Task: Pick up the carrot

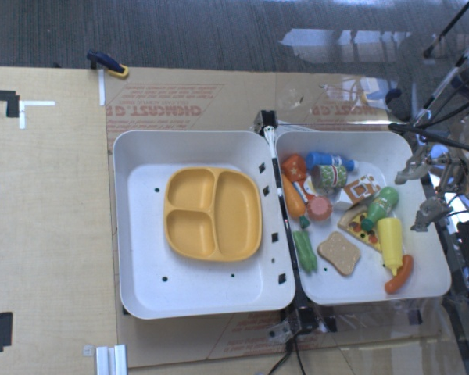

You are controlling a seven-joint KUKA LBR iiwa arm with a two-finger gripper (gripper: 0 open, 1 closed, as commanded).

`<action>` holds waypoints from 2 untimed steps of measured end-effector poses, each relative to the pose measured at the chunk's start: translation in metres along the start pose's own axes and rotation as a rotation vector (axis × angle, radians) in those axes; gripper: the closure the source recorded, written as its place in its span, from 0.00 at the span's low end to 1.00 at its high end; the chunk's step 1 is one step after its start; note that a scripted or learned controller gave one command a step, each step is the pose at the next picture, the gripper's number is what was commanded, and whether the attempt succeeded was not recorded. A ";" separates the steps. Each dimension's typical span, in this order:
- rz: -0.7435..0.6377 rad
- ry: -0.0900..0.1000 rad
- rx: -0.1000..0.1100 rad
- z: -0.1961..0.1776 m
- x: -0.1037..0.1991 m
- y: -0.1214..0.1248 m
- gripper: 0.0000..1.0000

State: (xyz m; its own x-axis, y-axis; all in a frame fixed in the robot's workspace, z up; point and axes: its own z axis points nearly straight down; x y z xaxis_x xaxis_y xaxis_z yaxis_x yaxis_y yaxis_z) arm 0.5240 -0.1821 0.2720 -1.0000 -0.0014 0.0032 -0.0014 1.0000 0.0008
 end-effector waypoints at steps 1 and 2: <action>-0.088 -0.002 0.000 -0.016 0.042 -0.040 0.00; -0.093 -0.001 0.000 -0.023 0.038 -0.040 1.00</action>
State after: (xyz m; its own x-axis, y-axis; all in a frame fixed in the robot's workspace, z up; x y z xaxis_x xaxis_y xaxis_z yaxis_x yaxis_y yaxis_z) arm 0.4865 -0.2218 0.2947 -0.9956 -0.0941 0.0017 -0.0941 0.9956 0.0014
